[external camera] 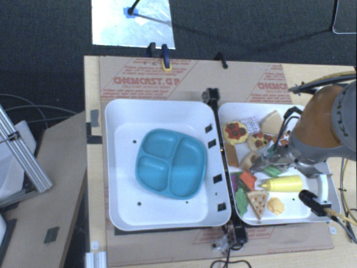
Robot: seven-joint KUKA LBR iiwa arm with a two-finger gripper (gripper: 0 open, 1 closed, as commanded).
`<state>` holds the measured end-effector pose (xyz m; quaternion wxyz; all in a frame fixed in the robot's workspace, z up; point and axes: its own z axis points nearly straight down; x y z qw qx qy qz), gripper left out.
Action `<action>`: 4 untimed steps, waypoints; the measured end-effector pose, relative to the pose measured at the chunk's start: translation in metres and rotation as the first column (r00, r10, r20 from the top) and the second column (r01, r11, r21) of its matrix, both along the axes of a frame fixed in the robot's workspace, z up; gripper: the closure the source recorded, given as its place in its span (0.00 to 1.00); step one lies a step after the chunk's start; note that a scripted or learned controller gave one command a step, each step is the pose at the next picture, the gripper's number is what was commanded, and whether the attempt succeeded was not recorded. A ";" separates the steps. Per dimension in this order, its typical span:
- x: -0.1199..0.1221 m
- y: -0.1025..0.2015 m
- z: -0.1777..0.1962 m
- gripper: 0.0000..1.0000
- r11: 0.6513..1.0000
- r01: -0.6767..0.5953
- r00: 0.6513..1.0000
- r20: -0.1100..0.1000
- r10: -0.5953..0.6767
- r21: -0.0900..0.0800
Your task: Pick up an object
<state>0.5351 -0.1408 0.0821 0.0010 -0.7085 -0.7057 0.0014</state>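
Bright even light, soft focus, glare on silver sheet [133, 15]

Two white bins [125, 127] [293, 210]; one blue divided plate [170, 163]; one yellow squeeze bottle [281, 183]; one pizza slice [257, 202]; one round pizza [235, 132].

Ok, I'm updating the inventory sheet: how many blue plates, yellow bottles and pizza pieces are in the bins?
Blue plate: 1
Yellow bottle: 1
Pizza pieces: 2
Total: 4
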 end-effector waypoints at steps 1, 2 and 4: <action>0.004 0.003 0.013 1.00 1.000 -0.006 1.000 0.006 0.006 0.000; 0.003 0.075 0.136 1.00 1.000 -0.017 1.000 0.017 0.016 0.003; -0.048 0.213 0.224 1.00 1.000 -0.019 1.000 0.015 0.019 0.006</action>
